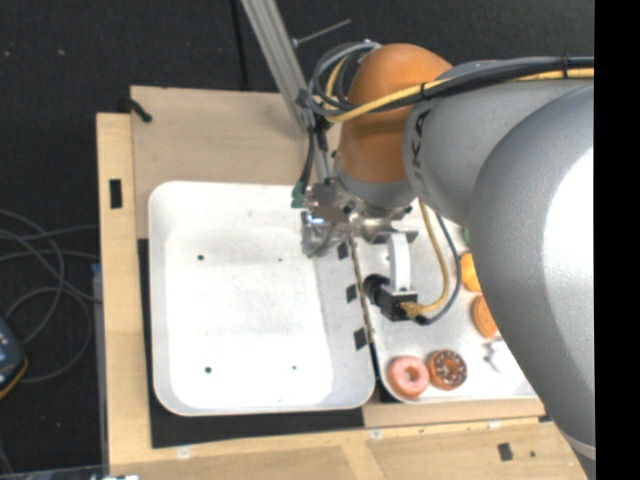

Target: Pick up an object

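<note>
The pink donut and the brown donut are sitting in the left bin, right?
Not quite. The pink donut and the brown donut sit side by side in the right bin, near its front edge, as the camera view shows. The left bin is not where they are.

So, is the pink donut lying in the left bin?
No, the pink donut lies in the right bin, beside the brown donut, near that bin's front edge.
</note>
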You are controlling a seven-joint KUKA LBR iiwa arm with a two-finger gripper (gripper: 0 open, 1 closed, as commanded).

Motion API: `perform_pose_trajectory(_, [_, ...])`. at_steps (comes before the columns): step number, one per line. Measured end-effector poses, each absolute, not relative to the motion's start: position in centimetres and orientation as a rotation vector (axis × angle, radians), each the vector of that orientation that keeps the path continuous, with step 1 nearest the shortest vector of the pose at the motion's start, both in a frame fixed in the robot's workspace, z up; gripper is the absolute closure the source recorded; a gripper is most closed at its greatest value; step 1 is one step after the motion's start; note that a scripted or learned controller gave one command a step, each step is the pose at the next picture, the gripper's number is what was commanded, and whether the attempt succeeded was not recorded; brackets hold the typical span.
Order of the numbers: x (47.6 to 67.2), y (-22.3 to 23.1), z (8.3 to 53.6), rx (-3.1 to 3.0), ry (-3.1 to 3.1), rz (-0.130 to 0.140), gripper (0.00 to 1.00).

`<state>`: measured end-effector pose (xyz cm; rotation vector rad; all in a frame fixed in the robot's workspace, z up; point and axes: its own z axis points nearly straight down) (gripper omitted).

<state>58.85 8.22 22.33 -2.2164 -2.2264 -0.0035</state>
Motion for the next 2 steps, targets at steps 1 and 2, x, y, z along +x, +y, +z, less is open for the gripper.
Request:
perform_pose_trajectory(1, [58.9, 7.9, 23.3, -2.222, -2.222, -0.002, 1.0])
perform_pose_trajectory(2, [53.3, 1.8, 24.4, -2.228, -2.218, -0.001, 1.0])
